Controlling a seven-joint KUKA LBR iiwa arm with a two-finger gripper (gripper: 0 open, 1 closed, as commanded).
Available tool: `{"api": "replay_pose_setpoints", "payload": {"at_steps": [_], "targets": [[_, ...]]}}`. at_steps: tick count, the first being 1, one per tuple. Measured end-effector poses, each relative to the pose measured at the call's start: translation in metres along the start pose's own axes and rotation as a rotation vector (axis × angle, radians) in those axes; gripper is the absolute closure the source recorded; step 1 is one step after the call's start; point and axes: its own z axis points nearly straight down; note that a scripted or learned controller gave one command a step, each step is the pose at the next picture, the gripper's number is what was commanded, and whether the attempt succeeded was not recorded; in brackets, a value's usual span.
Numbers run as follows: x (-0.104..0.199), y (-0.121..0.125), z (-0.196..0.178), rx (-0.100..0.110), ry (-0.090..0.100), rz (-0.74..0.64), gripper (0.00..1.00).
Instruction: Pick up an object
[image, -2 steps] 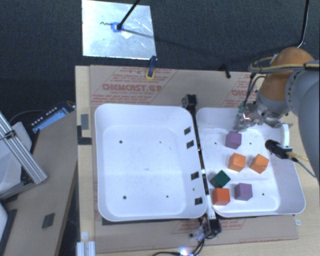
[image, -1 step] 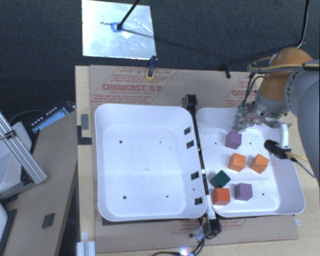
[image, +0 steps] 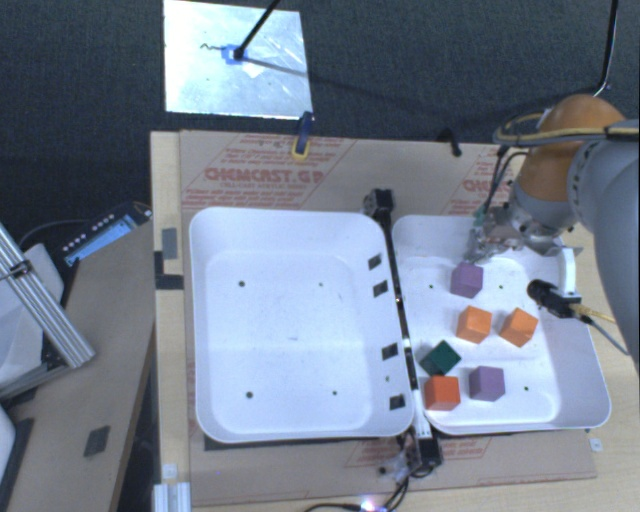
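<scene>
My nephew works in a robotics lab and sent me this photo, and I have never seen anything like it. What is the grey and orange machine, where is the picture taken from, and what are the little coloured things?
The grey and orange machine is a robot arm, reaching in from the right. At its tip is a two-finger gripper, its "hand". The single camera is fixed above the bench, looking down at a slant. On the bench sit two shallow white bins: a left bin and a right bin. The right bin holds six small blocks: a purple block just below the gripper, two orange blocks side by side, a dark green block, another orange block and a second purple one. The gripper hangs over the upper purple block; I cannot tell whether it grasps anything.
</scene>
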Motion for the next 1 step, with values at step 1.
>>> {"api": "replay_pose_setpoints", "payload": {"at_steps": [1], "targets": [[0.0041,0.0000,0.0000,0.000,0.000,-0.001,1.00]]}}
